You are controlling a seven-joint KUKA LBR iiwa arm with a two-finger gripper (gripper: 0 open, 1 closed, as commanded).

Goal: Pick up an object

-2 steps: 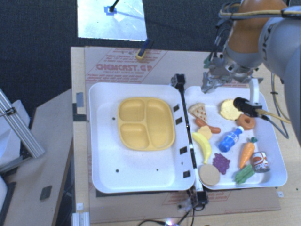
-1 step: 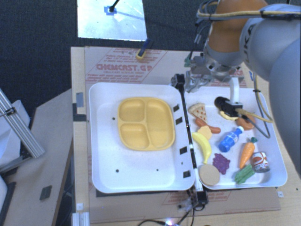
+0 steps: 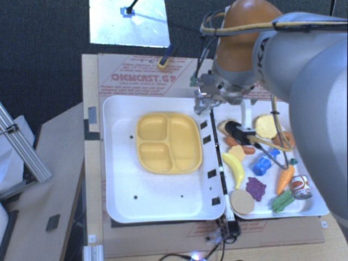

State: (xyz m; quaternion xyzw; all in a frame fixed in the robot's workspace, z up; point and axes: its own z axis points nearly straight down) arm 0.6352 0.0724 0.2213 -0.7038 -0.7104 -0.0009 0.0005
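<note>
Camera view. Left white bin (image 3: 117, 200): yellow three-compartment plate (image 3: 167, 143). Right white bin (image 3: 312, 204): yellow toy banana (image 3: 236, 170), purple grapes (image 3: 255, 188), blue block (image 3: 262, 165), orange carrot (image 3: 284, 179), further toys. Tool (image 3: 209, 99) near the bins' divider, far end; its state cannot be told. Brown sheet (image 3: 144, 64) under the bins reads "CHEMCAST GP".

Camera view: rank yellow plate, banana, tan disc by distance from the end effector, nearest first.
1. Yellow plate, in the left bin, next to the end effector.
2. Banana, in the right bin, along its left edge.
3. Tan disc, right bin's near-left corner.
</note>
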